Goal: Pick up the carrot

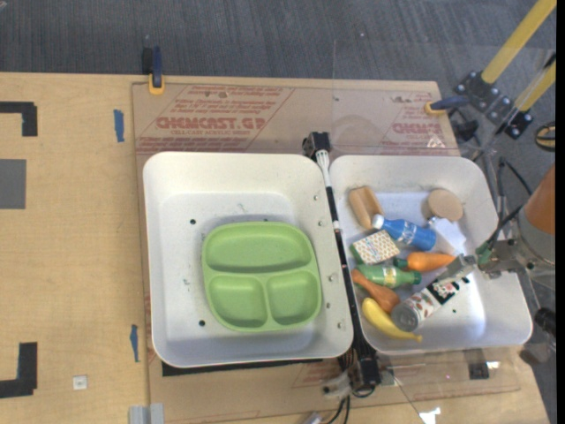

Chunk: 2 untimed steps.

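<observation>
The carrot (432,261) is a short orange piece with a green end. It lies in the middle of the right bin (503,321), pointing right. It rests between a blue bottle (411,233) above and a green bottle (394,277) below. My gripper (485,257) reaches in over the bin's right rim, just right of the carrot's tip and a little apart from it. The arm's orange band (543,210) is at the view's right edge.
The right bin also holds a tan roll (364,206), a round tan disc (443,205), a checkered packet (377,248), a long orange piece (370,288), a banana (387,319) and a can (413,308). The left bin (168,237) holds a green divided plate (261,276).
</observation>
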Motion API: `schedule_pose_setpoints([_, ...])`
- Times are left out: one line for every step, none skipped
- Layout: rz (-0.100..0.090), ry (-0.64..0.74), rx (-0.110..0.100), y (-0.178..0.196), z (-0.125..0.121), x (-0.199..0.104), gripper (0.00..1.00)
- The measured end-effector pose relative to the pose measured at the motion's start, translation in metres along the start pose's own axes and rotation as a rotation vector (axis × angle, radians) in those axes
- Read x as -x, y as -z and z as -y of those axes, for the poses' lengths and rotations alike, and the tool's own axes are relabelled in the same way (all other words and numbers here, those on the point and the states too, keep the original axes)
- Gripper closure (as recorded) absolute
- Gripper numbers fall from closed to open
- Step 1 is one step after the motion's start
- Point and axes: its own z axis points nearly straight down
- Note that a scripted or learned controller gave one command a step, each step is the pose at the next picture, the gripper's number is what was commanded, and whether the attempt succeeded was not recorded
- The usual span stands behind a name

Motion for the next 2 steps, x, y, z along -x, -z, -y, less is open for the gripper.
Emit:
schedule_pose_setpoints([-0.001, -0.408, -0.002, -0.039, -0.114, -0.071, 0.0])
schedule_pose_setpoints([0.002, -0.604, -0.003, -0.038, -0.045, -0.08, 0.0])
